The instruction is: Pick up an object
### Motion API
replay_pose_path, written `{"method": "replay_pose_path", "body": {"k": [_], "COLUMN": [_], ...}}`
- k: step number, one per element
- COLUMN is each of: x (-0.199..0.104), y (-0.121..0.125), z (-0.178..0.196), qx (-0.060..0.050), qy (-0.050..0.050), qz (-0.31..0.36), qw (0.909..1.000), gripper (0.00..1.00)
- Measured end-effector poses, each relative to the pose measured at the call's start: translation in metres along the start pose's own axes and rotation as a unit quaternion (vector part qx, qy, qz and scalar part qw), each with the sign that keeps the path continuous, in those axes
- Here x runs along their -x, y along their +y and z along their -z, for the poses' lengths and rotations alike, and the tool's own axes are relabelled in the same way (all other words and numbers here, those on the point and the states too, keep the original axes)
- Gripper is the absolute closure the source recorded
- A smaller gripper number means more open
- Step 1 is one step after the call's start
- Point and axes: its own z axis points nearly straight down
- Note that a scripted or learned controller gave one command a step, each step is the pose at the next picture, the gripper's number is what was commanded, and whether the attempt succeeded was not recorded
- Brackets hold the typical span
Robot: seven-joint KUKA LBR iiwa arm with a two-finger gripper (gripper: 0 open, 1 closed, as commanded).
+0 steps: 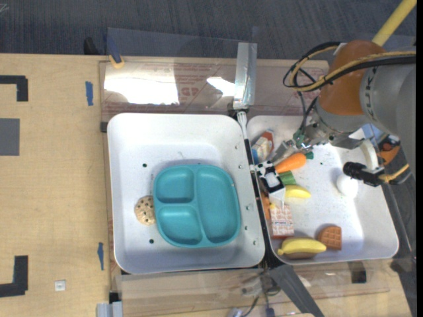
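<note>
Near edge of right bin (386,240): banana (302,246) lies along the front wall, brown waffle-like piece (330,236) just beside it on the right. Behind them, a small pink-and-white carton (281,218) sits against the divider side. Next back: small yellow lemon-like piece (297,193), then a white-and-black item (269,177) by the divider, with a green bit touching it. Orange carrot (291,162) lies tilted above those, leaf end toward upper right. A red-and-white packet (264,142) sits at the far left corner of that bin. White round object (347,185) on the right side, apart from the rest.

Left bin (125,137): teal three-compartment tray (196,205) in the middle, compartments bare. Cookie (145,209) lies on the bin floor touching the tray's left edge.

Gripper (305,137) is low over the far part of the right bin, just beside the carrot's leaf end. Finger state: can't tell, the wrist and cables hide it. Nothing visibly held. Carrot is the closest object; the packet is near on its left.
</note>
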Motion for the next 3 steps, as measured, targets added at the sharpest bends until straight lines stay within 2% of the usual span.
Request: {"method": "replay_pose_path", "body": {"k": [1,2,3], "x": [0.004,0.022,-0.011], "y": [-0.016,-0.047,-0.052], "z": [0.0,0.0,0.021], "qx": [0.0,0.0,-0.002], "qy": [0.0,-0.001,0.001], "qz": [0.033,-0.039,-0.109], "qw": [0.9995,0.9992,0.994], "gripper": [0.0,0.0,0.0]}}
